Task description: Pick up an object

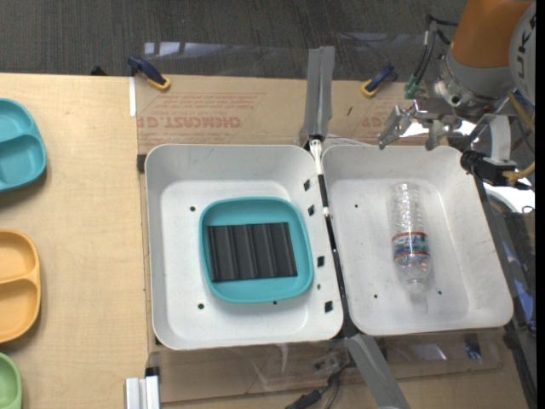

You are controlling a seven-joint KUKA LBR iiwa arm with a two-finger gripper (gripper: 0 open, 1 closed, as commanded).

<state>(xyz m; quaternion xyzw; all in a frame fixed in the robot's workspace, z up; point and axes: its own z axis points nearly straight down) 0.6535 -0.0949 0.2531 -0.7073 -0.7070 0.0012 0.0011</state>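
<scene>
A clear plastic bottle [409, 235] with a red and blue label lies lengthwise in the right bin [477, 296]. A teal tray with a dark ribbed insert [253, 249] sits in the left bin [170, 262]. My gripper [415, 129] hangs above the far edge of the right bin, beyond the bottle's top end, and its two fingers are spread apart with nothing between them. The orange-banded wrist [491, 15] rises at the upper right.
Brown cardboard [221, 113] lies behind the bins, held by blue and yellow clamps [149, 72]. On the wooden bench at the left sit teal [17, 156], orange [17, 284] and green plates. Cables run along the right bin's right side.
</scene>
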